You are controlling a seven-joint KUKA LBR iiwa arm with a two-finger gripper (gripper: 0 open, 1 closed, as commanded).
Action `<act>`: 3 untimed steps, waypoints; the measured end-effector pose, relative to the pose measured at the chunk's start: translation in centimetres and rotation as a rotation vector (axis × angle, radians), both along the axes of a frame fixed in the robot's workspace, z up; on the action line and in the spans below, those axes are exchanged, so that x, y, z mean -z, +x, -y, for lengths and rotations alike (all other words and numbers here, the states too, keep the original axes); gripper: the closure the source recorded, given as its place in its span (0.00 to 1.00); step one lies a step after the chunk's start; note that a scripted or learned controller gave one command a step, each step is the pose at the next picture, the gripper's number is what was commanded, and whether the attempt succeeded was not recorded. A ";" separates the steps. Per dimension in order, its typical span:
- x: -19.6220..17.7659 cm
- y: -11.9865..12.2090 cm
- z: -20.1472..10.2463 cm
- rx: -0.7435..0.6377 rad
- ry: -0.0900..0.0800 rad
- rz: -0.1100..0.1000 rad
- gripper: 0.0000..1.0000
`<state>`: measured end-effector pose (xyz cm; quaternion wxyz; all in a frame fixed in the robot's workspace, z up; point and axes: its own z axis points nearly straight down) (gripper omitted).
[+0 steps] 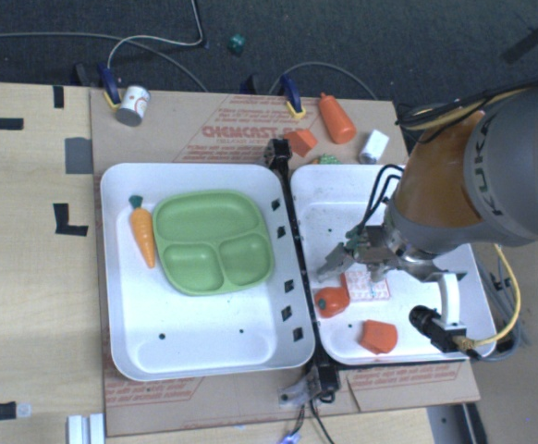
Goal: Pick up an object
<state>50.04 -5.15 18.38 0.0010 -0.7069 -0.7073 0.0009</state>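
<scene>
My gripper (354,268) hangs low in the right bin (329,192), under the grey arm and its orange band. Its fingers reach down-left toward a white card with red print (368,289) on the bin floor. A small red-orange piece (332,301) lies just below-left of the fingertips. An orange block (379,337) rests near the bin's front wall. In the left bin (121,239) a green divided plate (215,241) lies with a toy carrot (142,233) beside it on the left. I see nothing between the fingers.
Behind the bins, on the cardboard, lie an orange bottle-shaped toy (336,118), a small orange piece (301,141), a white cube (374,145) and a small can (132,104). A black cable fitting (434,326) of the arm hangs over the right bin's front right corner.
</scene>
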 end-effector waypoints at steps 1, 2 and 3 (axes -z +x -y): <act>-7.8 6.8 6.7 0.000 -0.003 0.004 0.00; -0.9 7.6 2.7 -0.001 0.000 0.000 0.00; 0.0 0.7 1.0 0.000 0.000 0.000 0.00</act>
